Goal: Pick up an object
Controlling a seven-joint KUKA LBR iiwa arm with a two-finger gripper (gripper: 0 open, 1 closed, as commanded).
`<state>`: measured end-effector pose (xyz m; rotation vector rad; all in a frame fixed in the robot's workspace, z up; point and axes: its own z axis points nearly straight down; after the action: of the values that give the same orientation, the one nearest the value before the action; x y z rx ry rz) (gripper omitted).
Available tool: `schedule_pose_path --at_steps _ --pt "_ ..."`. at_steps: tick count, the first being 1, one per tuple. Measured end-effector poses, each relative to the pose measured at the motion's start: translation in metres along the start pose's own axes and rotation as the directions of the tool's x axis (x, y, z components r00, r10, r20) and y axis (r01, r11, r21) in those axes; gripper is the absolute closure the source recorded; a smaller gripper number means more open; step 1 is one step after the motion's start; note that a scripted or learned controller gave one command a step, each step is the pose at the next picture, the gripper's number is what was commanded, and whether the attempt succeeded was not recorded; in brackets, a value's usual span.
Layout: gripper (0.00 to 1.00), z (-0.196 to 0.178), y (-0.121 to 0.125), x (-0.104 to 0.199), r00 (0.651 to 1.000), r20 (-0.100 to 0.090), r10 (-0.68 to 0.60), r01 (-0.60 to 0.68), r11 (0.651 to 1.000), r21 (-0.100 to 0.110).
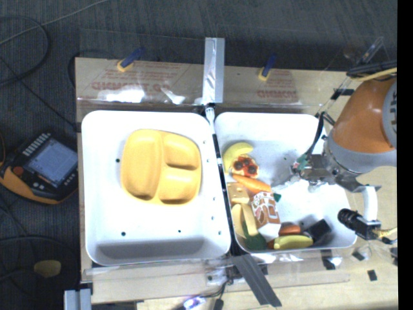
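The right bin [284, 124] holds a heap of toy food along its left and front sides. There is a yellow-green fruit [237, 152], a red-topped piece [246, 166], an orange carrot [253, 185], a small printed carton [265, 213], a yellow banana [292, 242], a red piece [290, 228] and a black block [317, 228]. My gripper [299, 168] hangs low over the bare right-middle of this bin, to the right of the carrot and apart from the food. Nothing shows in its grasp.
The left bin [97, 173] carries a yellow divided tray [161, 165]. The arm's orange band [362, 121] and grey wrist overhang the right bin's right wall. A black knob [350, 219] sticks out past that bin's front right corner. A handheld pendant [45, 163] lies on the floor at left.
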<state>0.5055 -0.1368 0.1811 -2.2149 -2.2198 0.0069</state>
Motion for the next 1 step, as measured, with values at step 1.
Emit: schedule_pose_path --at_steps 1 --pt "0.00 0.0769 -0.0003 0.0255 0.999 -0.002 0.035 -0.035 0.999 -0.001"
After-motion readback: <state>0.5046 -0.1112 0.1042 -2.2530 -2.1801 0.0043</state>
